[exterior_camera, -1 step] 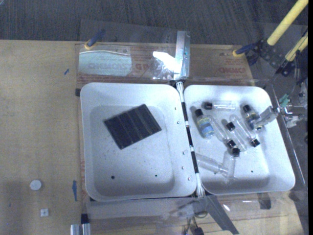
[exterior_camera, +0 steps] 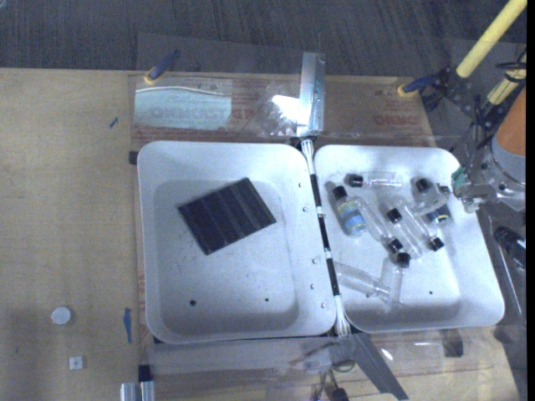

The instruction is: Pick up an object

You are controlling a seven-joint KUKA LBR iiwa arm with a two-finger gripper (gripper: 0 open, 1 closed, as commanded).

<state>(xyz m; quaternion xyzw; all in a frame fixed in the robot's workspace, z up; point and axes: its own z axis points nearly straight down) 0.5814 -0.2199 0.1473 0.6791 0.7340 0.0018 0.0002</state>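
we find the arm [exterior_camera: 512, 136] entering at the right edge of the view, its orange band just visible, with the gripper [exterior_camera: 468, 189] at the right rim of the right bin [exterior_camera: 481, 295], near that bin's far right corner. whether the pincer is apart or together we cannot tell; nothing shows held in it.

the right bin holds the task's things: a scatter of small clear vials [exterior_camera: 393, 217] with black caps, mostly in its far half, several close to the gripper. one vial with a blue label [exterior_camera: 352, 218] lies toward the left wall. a clear vial [exterior_camera: 365, 281] lies near the front left corner.

the left bin [exterior_camera: 159, 249] touches the right bin along their shared edge. a dark ribbed rectangular pad [exterior_camera: 226, 215] lies tilted in its far half.

both bins sit on a wooden bench [exterior_camera: 58, 182]. a yellow rod [exterior_camera: 493, 27] slants across the far right corner.
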